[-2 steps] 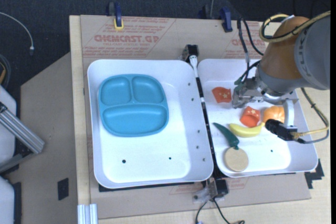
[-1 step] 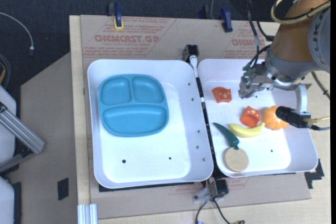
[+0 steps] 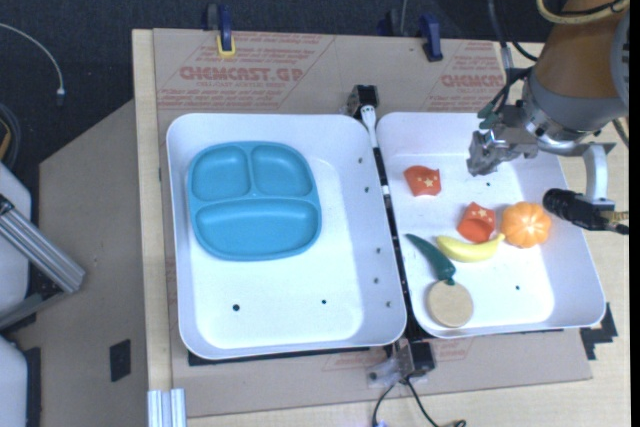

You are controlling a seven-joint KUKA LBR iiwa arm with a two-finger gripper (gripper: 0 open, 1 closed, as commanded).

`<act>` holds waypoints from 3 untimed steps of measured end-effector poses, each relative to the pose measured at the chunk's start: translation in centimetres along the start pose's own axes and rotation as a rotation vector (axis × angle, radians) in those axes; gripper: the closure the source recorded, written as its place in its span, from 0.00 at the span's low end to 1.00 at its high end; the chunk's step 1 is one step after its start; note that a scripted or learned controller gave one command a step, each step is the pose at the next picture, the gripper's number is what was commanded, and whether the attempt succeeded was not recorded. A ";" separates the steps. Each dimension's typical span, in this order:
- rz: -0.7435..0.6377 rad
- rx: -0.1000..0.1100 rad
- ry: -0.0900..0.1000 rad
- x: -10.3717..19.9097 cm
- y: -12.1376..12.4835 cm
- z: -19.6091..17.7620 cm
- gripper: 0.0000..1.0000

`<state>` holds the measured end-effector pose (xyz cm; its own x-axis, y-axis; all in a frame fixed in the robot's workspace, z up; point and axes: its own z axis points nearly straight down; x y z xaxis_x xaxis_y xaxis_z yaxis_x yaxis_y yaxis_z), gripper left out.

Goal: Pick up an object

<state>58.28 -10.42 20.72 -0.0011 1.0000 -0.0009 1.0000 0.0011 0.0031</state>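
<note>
- You are looking at the gripper [image 3: 487, 158] hanging over the far part of the right bin [image 3: 570, 310], with nothing between its tips; whether they are apart or together, you cannot tell from this slanted view.
- Nearest to the jaws, you are seeing a small red piece with a pale spot [image 3: 423, 181] lying just to their left and a touch towards the camera, alone on bare white floor.
- This piece is looking like the likeliest target, in my judgement: it is sitting close, it is compact, and nothing is crowding it, so the coming move is turning on a short sideways shift to the left before any descent.
- A little farther from the jaws, towards the camera, a second red piece [image 3: 478, 221] is lying almost straight below them in the picture, touching the yellow banana [image 3: 470, 248] and sitting just beside the orange fruit [image 3: 526, 224].
- The banana is lying with its long axis running left to right, so you would be needing the jaws across it, and its neighbours are pressing close.
- Farther again, a dark green pepper [image 3: 433, 256] is slanting away from the banana's left end.
- Farthest in this bin, a tan round disc [image 3: 450, 304] is resting near the front wall.
- Well apart to the left, the other bin [image 3: 350, 140] is holding a blue divided plate [image 3: 256, 200].
</note>
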 end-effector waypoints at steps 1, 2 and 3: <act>-0.001 -0.003 0.000 1.0 0.3 -5.7 1.00; -0.002 0.002 0.000 6.0 0.5 -5.8 1.00; -0.003 0.006 0.002 11.3 -0.9 -4.3 1.00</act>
<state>57.37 0.93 25.01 -0.0045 1.0000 0.0013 1.0000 0.0045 -0.0032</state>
